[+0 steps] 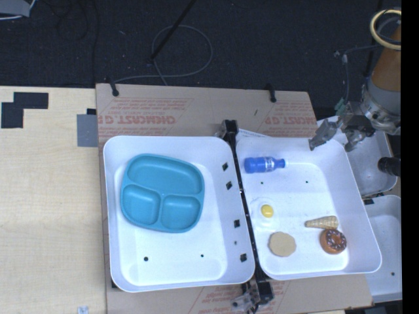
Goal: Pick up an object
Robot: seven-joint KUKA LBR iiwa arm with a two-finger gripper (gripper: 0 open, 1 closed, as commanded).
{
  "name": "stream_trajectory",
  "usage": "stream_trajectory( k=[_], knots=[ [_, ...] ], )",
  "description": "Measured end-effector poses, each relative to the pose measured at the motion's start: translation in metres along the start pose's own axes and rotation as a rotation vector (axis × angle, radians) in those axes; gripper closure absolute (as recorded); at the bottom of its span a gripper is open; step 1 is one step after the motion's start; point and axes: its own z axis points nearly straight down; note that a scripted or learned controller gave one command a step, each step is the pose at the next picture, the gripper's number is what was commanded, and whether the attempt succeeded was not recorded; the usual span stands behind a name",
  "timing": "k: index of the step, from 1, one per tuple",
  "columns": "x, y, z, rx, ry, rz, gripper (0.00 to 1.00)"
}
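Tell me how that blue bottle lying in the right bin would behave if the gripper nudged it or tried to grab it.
The blue bottle lies on its side, so a nudge across its length would probably set it rolling over the bin's smooth white floor. Its round body may slip between narrow fingers unless it is gripped across the middle. It looks small and likely light. The gripper hangs open above the bin's far corner.
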Motion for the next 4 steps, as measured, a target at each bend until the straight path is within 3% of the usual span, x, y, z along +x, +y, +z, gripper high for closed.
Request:
stream_trajectory(
  k=[1,4],
  knots=[
    [0.0,0.002,-0.008,-0.014,-0.003,-0.002,0.0],
    [0.001,-0.008,0.137,-0.008,-0.002,-0.001,0.0]
  ],
)
